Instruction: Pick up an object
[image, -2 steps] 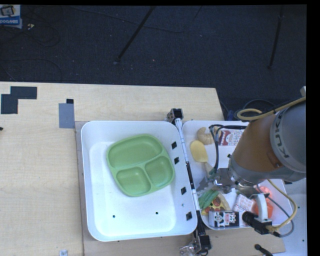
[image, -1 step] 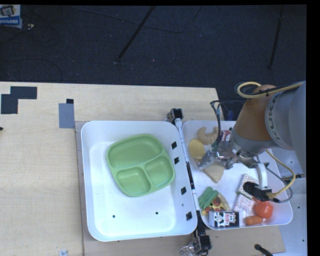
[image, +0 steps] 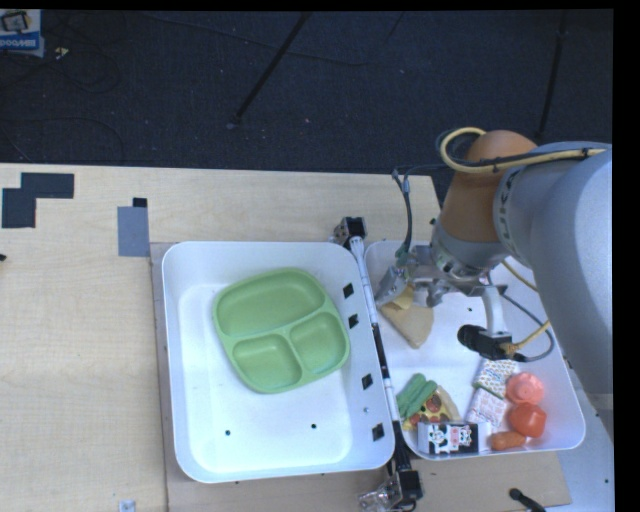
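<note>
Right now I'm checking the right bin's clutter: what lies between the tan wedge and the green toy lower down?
In the camera view, bare white bin floor separates the tan wedge from the green toy; nothing sits between them.

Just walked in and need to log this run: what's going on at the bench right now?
The grey arm has reached into the right bin, its gripper low over a tan wedge-shaped piece near the bin's far left corner. Whether it grips the wedge can't be told. More small items lie at the bin's near end, among them red-orange toys and a green piece. The left bin holds a green divided plate.
</note>
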